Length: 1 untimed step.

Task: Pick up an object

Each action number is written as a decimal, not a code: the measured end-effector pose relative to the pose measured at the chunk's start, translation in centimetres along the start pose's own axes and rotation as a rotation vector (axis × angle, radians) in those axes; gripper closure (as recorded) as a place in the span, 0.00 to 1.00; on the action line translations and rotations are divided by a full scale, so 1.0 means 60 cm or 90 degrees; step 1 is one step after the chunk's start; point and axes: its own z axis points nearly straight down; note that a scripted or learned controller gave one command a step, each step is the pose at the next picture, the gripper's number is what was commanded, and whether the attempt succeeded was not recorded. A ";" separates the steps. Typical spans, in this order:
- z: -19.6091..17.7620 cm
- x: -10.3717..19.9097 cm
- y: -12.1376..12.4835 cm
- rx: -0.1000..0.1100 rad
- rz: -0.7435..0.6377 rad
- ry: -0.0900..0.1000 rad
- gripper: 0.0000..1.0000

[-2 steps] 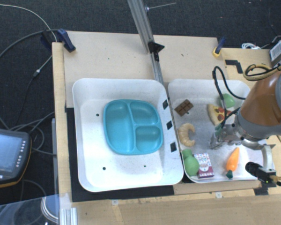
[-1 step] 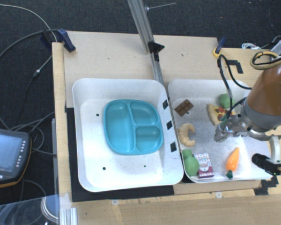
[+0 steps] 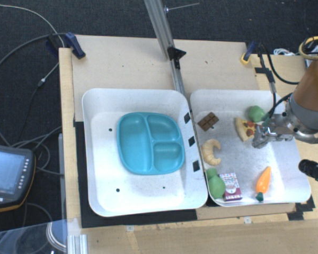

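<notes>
A pale wooden table (image 3: 127, 62) stands on dark carpet (image 3: 21, 115), evenly lit. Thin cables (image 3: 13, 33) trail over the floor at the left, near a handheld screen unit (image 3: 8, 176). A metal pole (image 3: 158, 15) slants across the table's far edge.

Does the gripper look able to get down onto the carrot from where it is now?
Probably yes. The gripper hangs over the right bin beside the pizza slice, and the carrot lies apart from the other items, on bare bin floor with nothing over it.

A robotics lab — plywood bench (image 3: 122, 67), loose cables (image 3: 21, 15), teach pendant (image 3: 8, 176).
</notes>
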 end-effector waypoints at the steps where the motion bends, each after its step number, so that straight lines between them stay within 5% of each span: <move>1: -0.023 0.000 0.002 0.004 0.000 0.001 1.00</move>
